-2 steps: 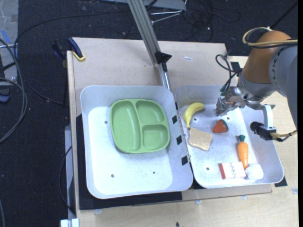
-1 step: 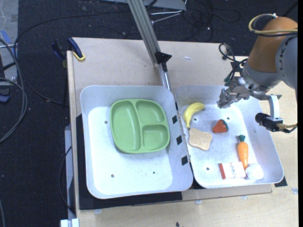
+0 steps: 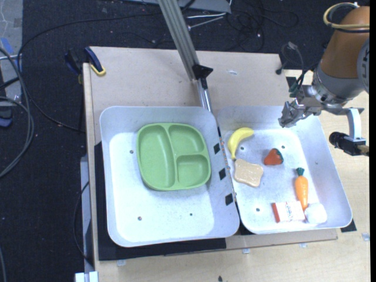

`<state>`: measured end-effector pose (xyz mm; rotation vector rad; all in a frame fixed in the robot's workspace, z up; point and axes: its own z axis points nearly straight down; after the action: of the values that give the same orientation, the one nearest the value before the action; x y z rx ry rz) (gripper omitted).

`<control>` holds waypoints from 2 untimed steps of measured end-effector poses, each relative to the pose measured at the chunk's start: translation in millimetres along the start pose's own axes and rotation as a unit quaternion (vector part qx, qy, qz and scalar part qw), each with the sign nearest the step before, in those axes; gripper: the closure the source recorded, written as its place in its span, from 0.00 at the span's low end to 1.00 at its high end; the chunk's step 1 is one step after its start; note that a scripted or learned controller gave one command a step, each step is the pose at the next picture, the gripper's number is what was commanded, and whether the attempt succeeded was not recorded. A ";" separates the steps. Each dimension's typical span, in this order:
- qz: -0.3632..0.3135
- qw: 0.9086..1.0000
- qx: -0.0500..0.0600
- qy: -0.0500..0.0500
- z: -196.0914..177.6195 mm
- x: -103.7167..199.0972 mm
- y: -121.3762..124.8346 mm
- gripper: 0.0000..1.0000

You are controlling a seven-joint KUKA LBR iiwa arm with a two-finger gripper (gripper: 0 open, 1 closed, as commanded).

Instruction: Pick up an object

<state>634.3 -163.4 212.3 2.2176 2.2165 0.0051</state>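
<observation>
- Nearest the camera, at about 5 o'clock in the right bin (image 3: 329,175), a red-and-white carton (image 3: 287,211) lies flat with a small white object (image 3: 316,214) touching its right end.
- Just behind them, a toy carrot (image 3: 301,188) rests with its green top pointing toward 12 o'clock.
- Near the bin's middle, a slice of toast (image 3: 248,173) sits at 9 o'clock from a red strawberry (image 3: 273,157); the two lie near each other but apart.
- A banana (image 3: 238,138) curves along the bin's left side at about 10 o'clock, just beyond the toast.
- In the left bin (image 3: 120,210), a green divided plate (image 3: 174,155) lies flat with nothing visible in its three wells.
- Farther back, the tool (image 3: 289,118) hangs over the right bin's far edge at about 1 o'clock, carried by the grey arm (image 3: 343,51) with its orange band; nothing is visible between its fingers, and from this angle I cannot tell whether they are spread or closed.
- The step in hand appears to be the approach: no object has been lifted, and all six pieces rest on the bin floor.
- The strawberry lies nearest the tool, at roughly 7 o'clock from it, and looks the likeliest target, though that is a judgement.
- The next move likely calls for travel inward over the chosen piece, then a straight descent that keeps clear of the bin wall and neighbouring items.
</observation>
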 end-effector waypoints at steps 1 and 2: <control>-0.001 1.000 0.001 0.000 -32.5 -0.1 1.1 1.00; -0.004 1.000 0.003 0.002 -21.9 58.1 5.4 1.00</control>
<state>639.6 -105.3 234.2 2.2139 2.2295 0.0016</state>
